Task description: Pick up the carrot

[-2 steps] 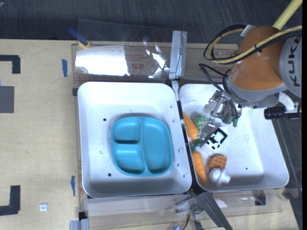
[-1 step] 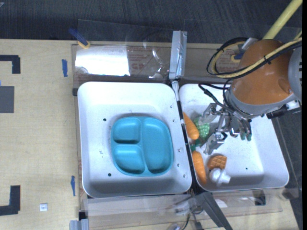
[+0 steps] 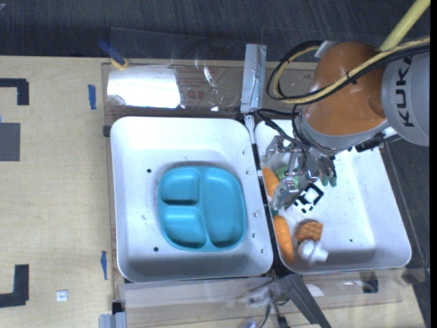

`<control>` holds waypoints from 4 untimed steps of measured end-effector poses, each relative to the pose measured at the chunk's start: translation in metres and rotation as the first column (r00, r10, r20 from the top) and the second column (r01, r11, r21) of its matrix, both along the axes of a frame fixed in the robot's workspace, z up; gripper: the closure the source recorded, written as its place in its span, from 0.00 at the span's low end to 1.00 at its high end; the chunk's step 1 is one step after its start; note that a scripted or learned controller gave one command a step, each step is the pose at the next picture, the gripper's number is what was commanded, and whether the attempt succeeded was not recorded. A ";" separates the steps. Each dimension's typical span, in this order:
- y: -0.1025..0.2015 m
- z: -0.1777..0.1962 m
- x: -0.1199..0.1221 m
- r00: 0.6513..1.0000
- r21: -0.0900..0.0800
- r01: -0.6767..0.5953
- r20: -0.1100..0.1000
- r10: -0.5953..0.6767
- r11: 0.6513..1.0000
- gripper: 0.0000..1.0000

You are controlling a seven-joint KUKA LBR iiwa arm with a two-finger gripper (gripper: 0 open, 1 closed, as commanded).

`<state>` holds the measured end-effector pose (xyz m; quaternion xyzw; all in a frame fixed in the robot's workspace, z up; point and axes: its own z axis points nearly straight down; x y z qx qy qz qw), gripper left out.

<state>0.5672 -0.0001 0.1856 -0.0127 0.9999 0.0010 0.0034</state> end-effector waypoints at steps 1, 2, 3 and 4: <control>-0.010 0.000 0.025 0.926 -0.003 -0.376 0.002 0.376 0.926 0.00; -0.013 0.000 -0.061 0.920 -0.001 -0.392 -0.004 0.392 0.920 0.00; -0.023 0.000 -0.012 0.788 -0.004 -0.616 0.000 0.616 0.788 0.00; -0.014 0.000 0.001 0.330 -0.006 -0.944 -0.001 0.944 0.330 0.00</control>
